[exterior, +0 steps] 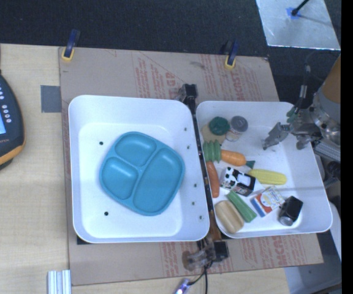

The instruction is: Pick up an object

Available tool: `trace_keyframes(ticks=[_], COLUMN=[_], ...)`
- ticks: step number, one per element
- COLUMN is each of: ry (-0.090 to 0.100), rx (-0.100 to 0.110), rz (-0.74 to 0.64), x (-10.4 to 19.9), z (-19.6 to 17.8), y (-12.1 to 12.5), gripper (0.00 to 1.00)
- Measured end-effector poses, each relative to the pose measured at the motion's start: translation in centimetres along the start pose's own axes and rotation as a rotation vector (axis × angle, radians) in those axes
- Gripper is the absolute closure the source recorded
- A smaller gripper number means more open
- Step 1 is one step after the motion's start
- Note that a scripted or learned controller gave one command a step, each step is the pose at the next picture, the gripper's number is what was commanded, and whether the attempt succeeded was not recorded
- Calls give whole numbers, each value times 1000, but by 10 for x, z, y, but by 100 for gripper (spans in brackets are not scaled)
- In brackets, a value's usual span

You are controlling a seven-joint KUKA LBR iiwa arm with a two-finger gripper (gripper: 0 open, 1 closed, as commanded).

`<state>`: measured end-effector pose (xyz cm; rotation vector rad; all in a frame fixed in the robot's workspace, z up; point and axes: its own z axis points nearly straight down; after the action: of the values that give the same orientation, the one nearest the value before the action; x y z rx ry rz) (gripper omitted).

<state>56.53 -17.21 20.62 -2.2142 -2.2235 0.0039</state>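
Toys crowd the near half of the right bin [314,164]: black block [290,210] at 5 o'clock, bun [228,216] at 7, corn [268,177] and carrot [233,158] mid-bin. Green lid [219,127] and grey cap [239,124] sit at 11. Claw [285,135] hovers at 2 o'clock over bare floor, fingers apart, nothing between them. Judgement: pick not yet made; approach, grasp and lift all remain. Open room is the far right quarter; corn is the nearest free target. Left bin [81,164] holds a blue tray [141,173]. Divider wall crowds the carrot side.
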Motion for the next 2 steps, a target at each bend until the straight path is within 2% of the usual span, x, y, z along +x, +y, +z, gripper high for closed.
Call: trace_keyframes(ticks=[1,2], ry=[-1,-5], rx=[2,-7], rz=[-2,0], x=[40,68], z=[75,112], y=[-4,71], gripper=[0,0])
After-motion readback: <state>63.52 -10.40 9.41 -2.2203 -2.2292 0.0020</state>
